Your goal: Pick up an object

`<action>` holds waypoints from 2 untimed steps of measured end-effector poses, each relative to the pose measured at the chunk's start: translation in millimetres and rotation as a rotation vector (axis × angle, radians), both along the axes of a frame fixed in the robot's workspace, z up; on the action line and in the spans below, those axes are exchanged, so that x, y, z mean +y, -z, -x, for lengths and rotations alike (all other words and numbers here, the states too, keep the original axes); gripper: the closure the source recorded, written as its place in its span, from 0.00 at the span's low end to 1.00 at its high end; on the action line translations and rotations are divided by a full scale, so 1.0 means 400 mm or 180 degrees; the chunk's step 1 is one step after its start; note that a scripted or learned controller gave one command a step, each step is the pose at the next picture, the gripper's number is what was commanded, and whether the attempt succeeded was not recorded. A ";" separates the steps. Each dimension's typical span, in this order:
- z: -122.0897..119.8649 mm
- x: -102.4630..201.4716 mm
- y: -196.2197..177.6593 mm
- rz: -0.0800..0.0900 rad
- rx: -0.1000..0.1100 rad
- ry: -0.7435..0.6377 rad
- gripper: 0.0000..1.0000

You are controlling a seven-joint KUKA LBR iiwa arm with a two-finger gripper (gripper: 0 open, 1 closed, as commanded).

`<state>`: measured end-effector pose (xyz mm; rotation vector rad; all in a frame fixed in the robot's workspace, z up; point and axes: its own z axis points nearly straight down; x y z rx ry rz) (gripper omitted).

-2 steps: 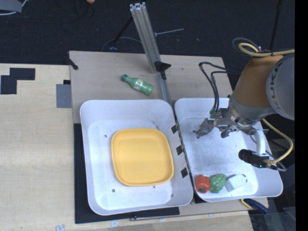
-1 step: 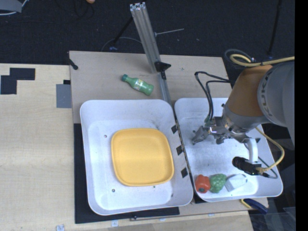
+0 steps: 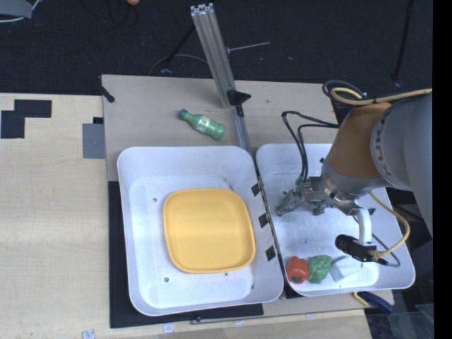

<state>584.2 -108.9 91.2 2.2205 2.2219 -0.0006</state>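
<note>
A yellow plate lies flat in the left bin, and a green bottle lies on the bench beyond that bin's far edge. In the right bin, the pincer hangs over bare floor near the left wall; its opening cannot be made out, and nothing shows in it. A red object and green object touch at the near edge, shapes unclear.

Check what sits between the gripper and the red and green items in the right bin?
Nothing: in the camera view, bare white bin floor separates the gripper from the red item and green item.
</note>
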 end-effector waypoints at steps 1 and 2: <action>-0.001 -0.003 -0.029 -0.0001 -0.0007 0.0008 1.00; -0.007 -0.024 -0.142 0.0001 -0.0009 0.0009 1.00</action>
